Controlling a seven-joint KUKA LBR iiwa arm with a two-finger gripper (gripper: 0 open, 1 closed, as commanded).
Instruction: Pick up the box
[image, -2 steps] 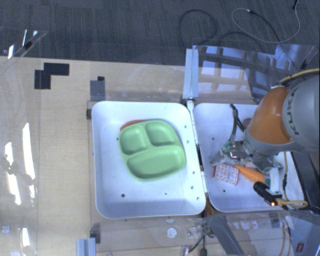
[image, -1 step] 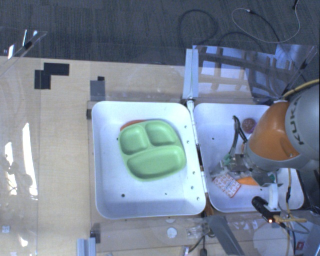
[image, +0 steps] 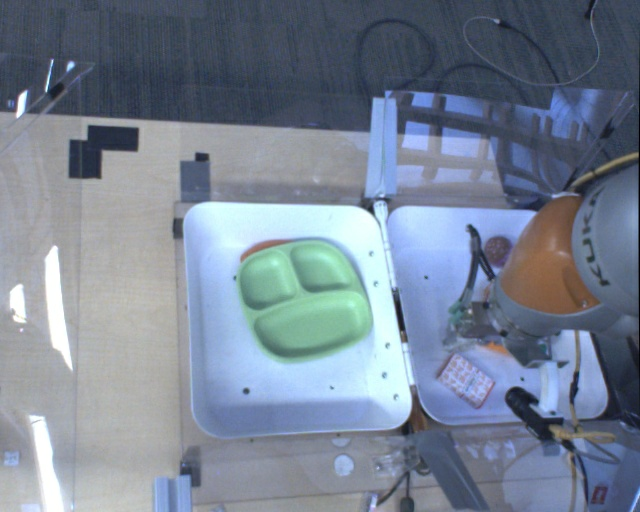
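The box (image: 466, 380) is small and flat, with a red-and-white chequered top. It lies near the front edge of the right bin (image: 425, 300). My gripper (image: 472, 322) hangs over the right bin, just behind and slightly above the box. The grey and orange wrist covers most of it. Nothing shows between the gripper and the box.
A green divided plate (image: 303, 298) lies in the left bin (image: 215, 330), with something orange (image: 262, 245) peeking out behind it. In the right bin's back part are a thin black item (image: 479, 252) and a brownish round object (image: 497, 247). A clear panel (image: 480, 140) stands behind the right bin.
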